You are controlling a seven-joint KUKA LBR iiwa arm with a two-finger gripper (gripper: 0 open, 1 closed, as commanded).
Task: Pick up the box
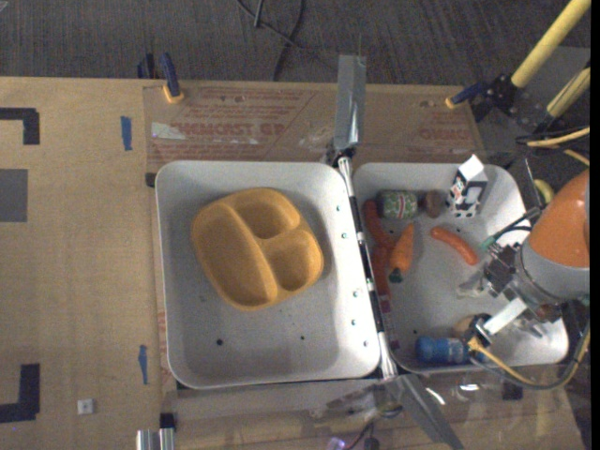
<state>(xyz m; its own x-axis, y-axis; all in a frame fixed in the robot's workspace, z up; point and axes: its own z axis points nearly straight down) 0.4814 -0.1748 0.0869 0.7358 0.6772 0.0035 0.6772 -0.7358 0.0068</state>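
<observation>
Box (467, 187), a small white carton with dark and red printing, stands upright in the far right corner of the right-hand bin (427, 337), close against the back wall. Nothing touches it, and it sits well apart from the arm.

Seen from the overhead camera, that same bin also holds a green can (397, 203) lying on its side near the back left, a small brown object just to the can's right, an orange carrot (402, 247) and a red piece along the left wall, an orange-red sausage-shaped item (455, 245) near the middle, and a blue can (441, 349) lying by the front wall. The left-hand bin (187, 345) carries a yellow divided tray (258, 260) with three compartments, tilted a little off square to the bin walls.

The grey arm with its orange band (565, 234) comes in over the right bin's right side. Its gripper (480, 330) hangs low near the front right of the bin, just beside the blue can and near yellow cabling. Whether the tool is open or closed cannot be told from this angle; nothing is visibly caught in it.

Both bins rest on a cardboard-covered bench (75, 251) with blue tape marks.
</observation>
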